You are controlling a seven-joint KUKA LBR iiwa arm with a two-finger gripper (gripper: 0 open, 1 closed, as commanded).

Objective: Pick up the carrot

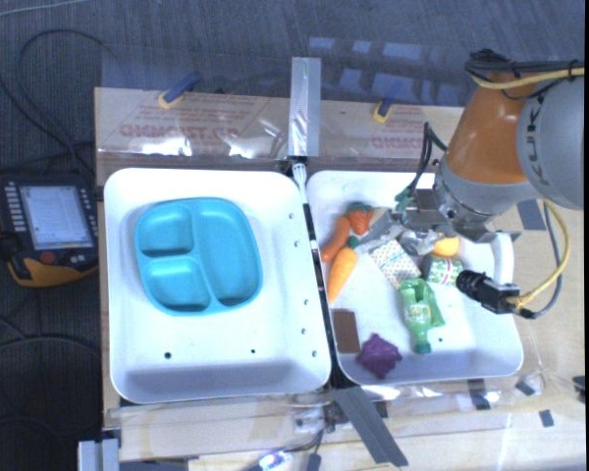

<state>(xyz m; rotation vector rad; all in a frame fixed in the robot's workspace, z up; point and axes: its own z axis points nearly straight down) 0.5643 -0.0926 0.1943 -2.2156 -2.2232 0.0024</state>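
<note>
The hand (404, 232) hovers in the right bin (491, 361), near the carrot (341, 271) — approach stage, I'd say. Its grip I cannot tell; next it must shift left over the carrot and descend.

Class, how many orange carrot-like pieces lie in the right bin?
2: one carrot by the bin's left wall, another carrot just above it. More may be hidden under the arm.

Left of the white right bin (491, 361), a white left bin (128, 361) carries a turquoise sectioned plate (196, 253). Within the right bin lie two orange carrots (340, 270), a green bottle (421, 313), a purple grape bunch (378, 354), a brown block (346, 331).
</note>
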